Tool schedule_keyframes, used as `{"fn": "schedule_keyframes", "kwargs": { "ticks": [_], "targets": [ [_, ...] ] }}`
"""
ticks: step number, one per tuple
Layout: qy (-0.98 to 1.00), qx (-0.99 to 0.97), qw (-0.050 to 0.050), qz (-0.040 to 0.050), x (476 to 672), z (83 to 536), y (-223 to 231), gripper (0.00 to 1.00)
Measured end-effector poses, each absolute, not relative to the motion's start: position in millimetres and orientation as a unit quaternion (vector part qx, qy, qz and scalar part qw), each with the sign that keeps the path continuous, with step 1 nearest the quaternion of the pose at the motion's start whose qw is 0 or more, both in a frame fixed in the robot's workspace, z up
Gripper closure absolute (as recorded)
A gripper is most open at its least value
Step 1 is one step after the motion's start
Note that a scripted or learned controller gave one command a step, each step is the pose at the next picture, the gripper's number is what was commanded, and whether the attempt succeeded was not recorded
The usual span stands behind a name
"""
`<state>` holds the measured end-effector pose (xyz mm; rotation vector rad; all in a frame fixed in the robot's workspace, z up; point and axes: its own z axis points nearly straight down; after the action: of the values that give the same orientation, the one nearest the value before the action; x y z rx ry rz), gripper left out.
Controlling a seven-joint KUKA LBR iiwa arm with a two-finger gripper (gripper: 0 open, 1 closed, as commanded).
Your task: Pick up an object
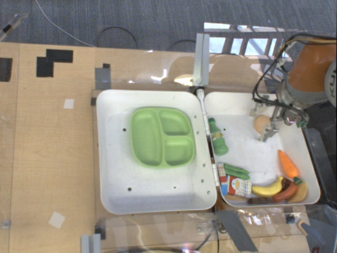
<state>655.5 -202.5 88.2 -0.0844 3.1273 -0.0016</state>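
Over at the right bin [247,141] the gripper [269,132] hangs low near the back wall, right beside a tan egg [261,123], though I cannot tell how its grasp stands. A green bottle [216,137] hugs the divider edge. The carrot [288,164], banana [267,188] and carton [235,186] crowd the front rim, leaving the middle floor open, while a green divided plate [161,136] sits in the left bin [113,183].

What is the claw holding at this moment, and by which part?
Nothing is visibly held. The claw hangs just beside the egg in the right bin, and no object sits between its fingers.
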Motion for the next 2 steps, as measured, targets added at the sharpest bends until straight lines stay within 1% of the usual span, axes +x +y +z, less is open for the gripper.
{"fn": "schedule_keyframes", "kwargs": {
  "ticks": [1, 2],
  "targets": [
    [1.000, 0.019, 0.006, -0.0008, 575.4, 89, -206, 0.00],
    [0.996, 0.085, 0.008, -0.0011, 535.5, 90, -205, 0.00]
  ]
}}
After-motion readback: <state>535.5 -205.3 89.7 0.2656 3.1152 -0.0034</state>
